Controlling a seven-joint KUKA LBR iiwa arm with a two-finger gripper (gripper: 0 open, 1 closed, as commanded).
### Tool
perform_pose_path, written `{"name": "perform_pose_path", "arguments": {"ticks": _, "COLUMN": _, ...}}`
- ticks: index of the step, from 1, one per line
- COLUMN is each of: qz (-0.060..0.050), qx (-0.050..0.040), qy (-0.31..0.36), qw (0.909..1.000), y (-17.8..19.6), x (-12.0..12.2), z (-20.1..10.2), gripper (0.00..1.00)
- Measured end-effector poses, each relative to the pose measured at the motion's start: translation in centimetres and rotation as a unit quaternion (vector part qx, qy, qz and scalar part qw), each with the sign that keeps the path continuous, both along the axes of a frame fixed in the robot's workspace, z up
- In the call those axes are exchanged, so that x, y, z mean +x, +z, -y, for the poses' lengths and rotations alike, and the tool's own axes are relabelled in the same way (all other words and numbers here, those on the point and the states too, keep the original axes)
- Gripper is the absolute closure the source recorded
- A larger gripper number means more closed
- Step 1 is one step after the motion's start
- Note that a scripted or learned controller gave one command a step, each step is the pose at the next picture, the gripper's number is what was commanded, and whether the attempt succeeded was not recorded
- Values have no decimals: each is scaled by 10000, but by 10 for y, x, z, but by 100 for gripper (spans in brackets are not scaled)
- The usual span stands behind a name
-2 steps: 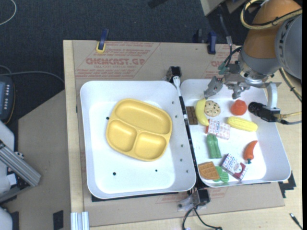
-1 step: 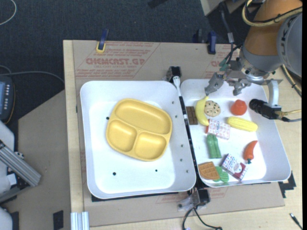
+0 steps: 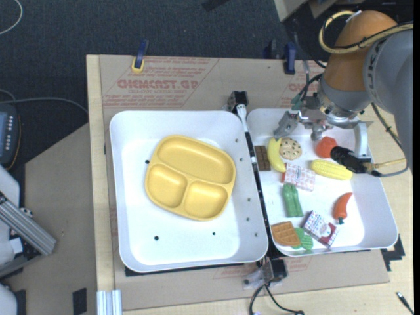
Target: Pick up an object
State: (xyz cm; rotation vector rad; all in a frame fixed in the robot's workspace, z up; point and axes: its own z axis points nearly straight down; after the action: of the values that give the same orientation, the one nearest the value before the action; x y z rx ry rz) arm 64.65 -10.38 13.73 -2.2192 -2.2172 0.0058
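Cookie (image 3: 289,149) just below tool (image 3: 303,125), beside banana (image 3: 275,155).

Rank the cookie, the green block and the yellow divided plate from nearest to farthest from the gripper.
1. Cookie, just below the gripper in the right bin.
2. Green block, mid right bin, toward the camera.
3. Yellow divided plate, in the left bin.

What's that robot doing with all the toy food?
The robot arm is reaching in over the right bin, which holds a pile of toy food. Its claw hangs at the far end of that bin, just above a cookie and a banana, with a corn cob and a tomato close by. It isn't holding anything yet. The left bin has a yellow divided plate lying in it.
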Motion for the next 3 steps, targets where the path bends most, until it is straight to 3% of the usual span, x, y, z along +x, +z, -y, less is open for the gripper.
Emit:
{"name": "perform_pose_path", "arguments": {"ticks": 1, "qz": 23, "qx": -4, "qy": 6, "qw": 10000, "y": -52, "x": 0, "z": -1, "gripper": 0}}
{"name": "perform_pose_path", "arguments": {"ticks": 2, "qz": 70, "qx": -20, "qy": 1, "qw": 10000, "y": -35, "x": 3, "z": 1, "gripper": 100}}
{"name": "perform_pose_path", "arguments": {"ticks": 3, "qz": 55, "qx": -10, "qy": 0, "qw": 10000, "y": 13, "x": -1, "z": 7, "gripper": 100}}
